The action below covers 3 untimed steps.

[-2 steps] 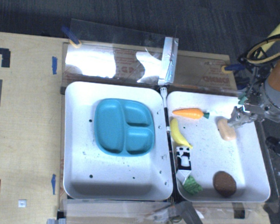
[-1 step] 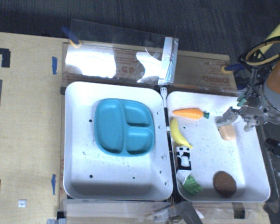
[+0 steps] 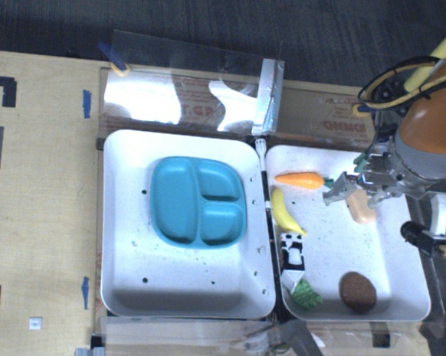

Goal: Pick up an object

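Note:
My gripper (image 3: 358, 193) hangs over the upper part of the right bin (image 3: 401, 256), its grey fingers spread apart. A small peach-coloured object (image 3: 363, 210) lies just under and between them; I cannot tell whether they touch it. An orange carrot (image 3: 300, 180) lies just left of the gripper. Below the carrot is a yellow banana (image 3: 284, 213). A black-and-white toy (image 3: 292, 254) and a green leafy piece (image 3: 304, 295) sit along the bin's left wall. A brown round object (image 3: 358, 291) rests near the bin's front.
The left bin (image 3: 124, 265) holds a blue divided plate (image 3: 200, 201). A clear plastic sheet with a metal bracket (image 3: 266, 100) stands behind the bins. The arm's orange band (image 3: 435, 125) and yellow cables (image 3: 415, 77) sit above the right bin's far right corner.

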Available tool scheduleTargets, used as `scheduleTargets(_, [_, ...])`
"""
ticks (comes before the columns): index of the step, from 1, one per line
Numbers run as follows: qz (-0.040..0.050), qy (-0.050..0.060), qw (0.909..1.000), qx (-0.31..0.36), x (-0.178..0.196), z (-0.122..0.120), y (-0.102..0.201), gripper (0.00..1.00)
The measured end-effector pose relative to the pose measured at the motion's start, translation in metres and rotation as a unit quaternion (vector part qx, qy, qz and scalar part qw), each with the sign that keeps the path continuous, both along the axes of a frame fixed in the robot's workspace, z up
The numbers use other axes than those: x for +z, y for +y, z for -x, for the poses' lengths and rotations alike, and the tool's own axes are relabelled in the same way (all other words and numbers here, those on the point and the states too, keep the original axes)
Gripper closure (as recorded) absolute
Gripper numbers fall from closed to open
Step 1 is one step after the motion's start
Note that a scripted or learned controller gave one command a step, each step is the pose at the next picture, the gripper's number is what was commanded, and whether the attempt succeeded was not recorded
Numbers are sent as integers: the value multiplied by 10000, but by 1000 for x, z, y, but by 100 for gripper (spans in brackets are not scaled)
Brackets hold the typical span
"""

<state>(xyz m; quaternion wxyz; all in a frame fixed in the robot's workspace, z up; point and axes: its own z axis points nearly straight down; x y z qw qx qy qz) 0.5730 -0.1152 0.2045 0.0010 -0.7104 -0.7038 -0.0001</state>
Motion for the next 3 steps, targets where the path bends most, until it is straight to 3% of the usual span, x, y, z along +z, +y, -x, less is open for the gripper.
scheduleTargets(1, [5,0,9981,624,29,33,-20,0])
scheduleTargets(2, [2,32,9991,426,-63,-38,-10,0])
scheduleTargets(3, [27,40,9995,308,-112,-93,12,0])
